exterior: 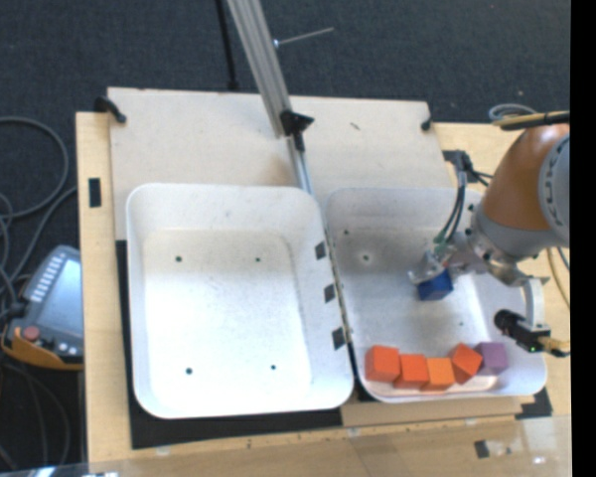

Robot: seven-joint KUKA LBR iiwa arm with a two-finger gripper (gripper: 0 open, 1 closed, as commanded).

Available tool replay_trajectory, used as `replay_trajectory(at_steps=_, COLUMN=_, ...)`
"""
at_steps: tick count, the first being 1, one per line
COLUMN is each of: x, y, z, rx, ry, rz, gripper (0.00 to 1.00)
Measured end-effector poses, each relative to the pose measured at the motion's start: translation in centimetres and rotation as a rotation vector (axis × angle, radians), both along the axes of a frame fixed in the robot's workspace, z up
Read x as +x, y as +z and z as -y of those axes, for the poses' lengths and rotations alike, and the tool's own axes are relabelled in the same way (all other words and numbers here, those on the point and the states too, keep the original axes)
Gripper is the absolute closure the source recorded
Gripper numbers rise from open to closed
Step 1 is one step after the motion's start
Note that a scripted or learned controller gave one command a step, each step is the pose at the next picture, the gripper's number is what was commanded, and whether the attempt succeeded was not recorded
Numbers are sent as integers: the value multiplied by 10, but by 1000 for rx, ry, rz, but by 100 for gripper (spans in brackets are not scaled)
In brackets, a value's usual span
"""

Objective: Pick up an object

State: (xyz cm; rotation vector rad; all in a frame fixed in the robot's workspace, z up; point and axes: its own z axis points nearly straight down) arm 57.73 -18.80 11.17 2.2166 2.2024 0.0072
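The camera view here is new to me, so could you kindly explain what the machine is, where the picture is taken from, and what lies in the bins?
The picture comes from one fixed camera above the bench, looking down at a slant. The grey and orange shape at the right is a robot arm reaching in. At its tip is a two-finger gripper, low inside the right bin. A small blue block sits right at the gripper's tip; whether it is actually gripped cannot be told from this angle. Along the near wall of that bin lie four orange blocks in a row, with a purple block at their right end. The left bin sits beside it. A metal pole rises from behind the bins.
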Motion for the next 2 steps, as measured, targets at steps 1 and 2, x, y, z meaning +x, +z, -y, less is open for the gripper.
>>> replay_trajectory(at_steps=1, x=17, y=90, z=-73, rx=9, ry=15, rz=-5, gripper=100)
replay_trajectory(at_steps=2, x=-4, y=106, z=-168, rx=12, ry=17, rz=-14, gripper=100)
